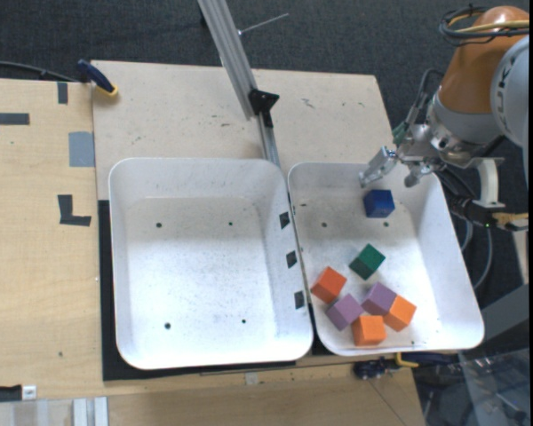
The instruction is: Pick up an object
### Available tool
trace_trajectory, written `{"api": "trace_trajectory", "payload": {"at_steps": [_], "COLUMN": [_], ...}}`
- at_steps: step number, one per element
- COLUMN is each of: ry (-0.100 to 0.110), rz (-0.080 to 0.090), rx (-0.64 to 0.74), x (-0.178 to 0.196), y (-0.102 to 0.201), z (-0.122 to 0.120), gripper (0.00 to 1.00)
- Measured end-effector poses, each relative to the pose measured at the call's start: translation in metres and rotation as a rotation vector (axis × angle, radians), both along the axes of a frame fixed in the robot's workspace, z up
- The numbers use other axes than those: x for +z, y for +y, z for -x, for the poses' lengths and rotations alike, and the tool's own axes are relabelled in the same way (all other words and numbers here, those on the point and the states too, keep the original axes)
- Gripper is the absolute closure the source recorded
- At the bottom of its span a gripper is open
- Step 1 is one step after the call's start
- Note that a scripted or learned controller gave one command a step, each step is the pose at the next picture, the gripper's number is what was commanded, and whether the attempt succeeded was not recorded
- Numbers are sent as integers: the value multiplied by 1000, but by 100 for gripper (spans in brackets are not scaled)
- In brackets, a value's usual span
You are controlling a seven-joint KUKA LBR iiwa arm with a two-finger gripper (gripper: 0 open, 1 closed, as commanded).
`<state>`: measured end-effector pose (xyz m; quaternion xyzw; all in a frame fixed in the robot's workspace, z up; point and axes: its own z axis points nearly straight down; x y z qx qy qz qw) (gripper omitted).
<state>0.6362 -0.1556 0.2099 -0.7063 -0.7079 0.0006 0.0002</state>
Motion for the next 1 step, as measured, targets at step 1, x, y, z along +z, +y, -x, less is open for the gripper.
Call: {"api": "trace_trajectory", "payload": {"at_steps": [1], "ry": [0], "rz": [1], "rx": [0], "x": [0], "y": [0], "z": [0], "gripper": [0]}}
